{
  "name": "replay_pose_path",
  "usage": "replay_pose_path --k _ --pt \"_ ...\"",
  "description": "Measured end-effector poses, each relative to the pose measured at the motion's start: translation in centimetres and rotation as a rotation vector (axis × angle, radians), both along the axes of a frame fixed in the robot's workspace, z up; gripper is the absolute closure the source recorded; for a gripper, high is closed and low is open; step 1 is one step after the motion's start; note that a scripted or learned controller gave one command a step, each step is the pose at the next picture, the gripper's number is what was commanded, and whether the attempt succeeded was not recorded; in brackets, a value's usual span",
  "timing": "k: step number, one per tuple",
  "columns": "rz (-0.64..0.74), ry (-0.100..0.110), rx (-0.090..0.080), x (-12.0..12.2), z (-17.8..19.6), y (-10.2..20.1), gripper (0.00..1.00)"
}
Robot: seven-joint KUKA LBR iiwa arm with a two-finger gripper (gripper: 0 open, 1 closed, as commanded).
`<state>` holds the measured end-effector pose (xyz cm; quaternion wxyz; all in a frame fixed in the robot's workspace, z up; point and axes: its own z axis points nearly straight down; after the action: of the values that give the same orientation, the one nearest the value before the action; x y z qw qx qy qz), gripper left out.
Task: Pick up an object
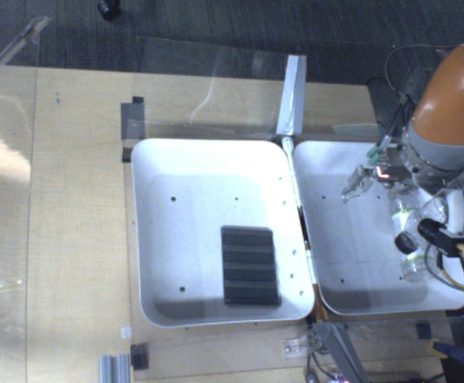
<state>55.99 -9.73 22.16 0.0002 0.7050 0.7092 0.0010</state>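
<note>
A black ribbed rectangular block (249, 266) lies flat in the left white bin (160, 214), near its front edge and right of middle. The arm's orange band (454, 94) stands over the far right side of the right white bin (336, 246). From below it my gripper (359, 180) pokes out leftward over the rear part of the right bin. It is far from the black block, with nothing visibly in it. A small pale, partly see-through item (409, 242) lies in the right bin under the arm, hard to make out.
A grey upright strip (292, 94) rises behind the seam between the two bins. Black and yellow cables (447, 250) hang by the arm over the right bin's right side. Clear panels stand along the bench's left and rear. Brackets and clutter sit below the front edge.
</note>
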Motion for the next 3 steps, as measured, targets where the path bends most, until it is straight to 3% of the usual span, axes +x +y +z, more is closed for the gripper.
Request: replay_pose_path --k 1,2,3 --pt "0.104 -0.005 -0.002 0.5 3.5 -5.2 0.00" --pt "0.240 -0.003 -0.002 6.5 -2.9 -7.8 0.00" --pt "0.269 -0.006 -0.003 7.1 -12.9 -10.7 0.00"
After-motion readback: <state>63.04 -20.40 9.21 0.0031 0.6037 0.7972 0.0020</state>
